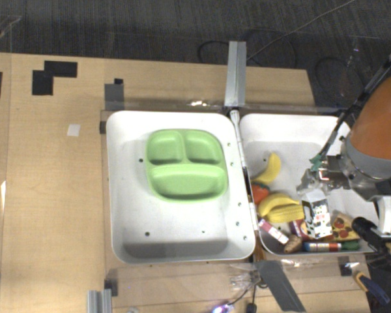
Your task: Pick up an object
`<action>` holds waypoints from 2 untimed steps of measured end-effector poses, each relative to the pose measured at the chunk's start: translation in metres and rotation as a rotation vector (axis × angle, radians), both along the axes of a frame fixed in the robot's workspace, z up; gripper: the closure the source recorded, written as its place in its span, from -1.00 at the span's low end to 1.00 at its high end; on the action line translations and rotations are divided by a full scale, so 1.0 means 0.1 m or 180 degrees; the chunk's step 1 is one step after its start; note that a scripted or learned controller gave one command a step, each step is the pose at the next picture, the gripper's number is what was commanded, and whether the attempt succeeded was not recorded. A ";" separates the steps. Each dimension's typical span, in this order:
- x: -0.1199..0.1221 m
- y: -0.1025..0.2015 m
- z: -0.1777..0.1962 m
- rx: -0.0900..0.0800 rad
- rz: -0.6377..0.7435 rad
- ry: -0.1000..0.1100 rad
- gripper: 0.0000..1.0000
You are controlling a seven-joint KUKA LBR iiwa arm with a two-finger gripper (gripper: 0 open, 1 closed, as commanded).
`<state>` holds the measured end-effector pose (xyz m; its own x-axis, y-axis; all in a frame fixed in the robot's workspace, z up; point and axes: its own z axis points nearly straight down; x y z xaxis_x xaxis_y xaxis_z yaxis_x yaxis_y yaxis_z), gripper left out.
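My gripper [315,177] hangs low over the middle of the right bin [287,132], at the end of the grey arm with its orange band [380,119]. Just below it stands a small white carton [318,218] with a printed face. To its left lie a yellow banana [271,167], a fatter yellow banana bunch [280,208] and a red piece [260,192]. Along the bin's front wall lie a red marker [322,245], a pizza-slice toy [343,227] and a pink-and-white tube [273,231]. Nothing is visibly held.
The left bin [127,194] holds a green divided plate [186,163]. A metal post [236,74] stands behind the wall between the bins. Cables and dark clamps crowd the right bin's front right corner [371,235].
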<state>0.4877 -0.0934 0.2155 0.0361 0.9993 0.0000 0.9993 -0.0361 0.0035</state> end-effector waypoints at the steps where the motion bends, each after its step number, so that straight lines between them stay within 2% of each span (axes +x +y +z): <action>1: 0.10 -0.18 0.74 -0.0005 0.0395 -0.0010 1.00; 2: 0.97 0.44 -0.13 0.0001 0.0410 0.0003 1.00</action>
